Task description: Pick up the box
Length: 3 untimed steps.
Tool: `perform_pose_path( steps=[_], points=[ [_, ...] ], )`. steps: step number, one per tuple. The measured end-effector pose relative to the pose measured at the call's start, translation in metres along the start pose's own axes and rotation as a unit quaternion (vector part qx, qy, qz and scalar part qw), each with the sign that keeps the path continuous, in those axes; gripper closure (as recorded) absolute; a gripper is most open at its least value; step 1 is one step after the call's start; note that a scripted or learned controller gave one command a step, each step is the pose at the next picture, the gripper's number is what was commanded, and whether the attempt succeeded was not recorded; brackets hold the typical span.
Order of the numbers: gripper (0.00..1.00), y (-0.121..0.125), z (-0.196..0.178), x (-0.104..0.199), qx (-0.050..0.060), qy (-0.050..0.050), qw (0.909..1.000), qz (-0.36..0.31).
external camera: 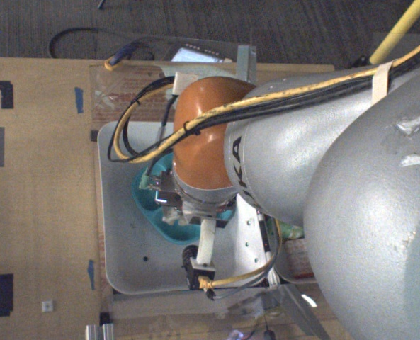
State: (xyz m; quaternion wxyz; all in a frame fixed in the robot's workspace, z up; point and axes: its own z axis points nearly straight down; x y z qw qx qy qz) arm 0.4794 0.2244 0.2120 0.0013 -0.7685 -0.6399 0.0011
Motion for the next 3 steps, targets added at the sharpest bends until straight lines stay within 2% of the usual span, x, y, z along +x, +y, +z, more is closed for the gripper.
perform_pose_path(
  steps=[1,2,3],
  points=[
    [1.00,0.001,-0.009,0.000,0.000,0.000,1.0000,0.001],
    [1.00,0.005,0.117,-0.005,-0.008,0.004,0.9886,-0.150],
    [1.00,0.004,0.121,-0.003,-0.007,0.004,0.9896,-0.144]
  ],
)
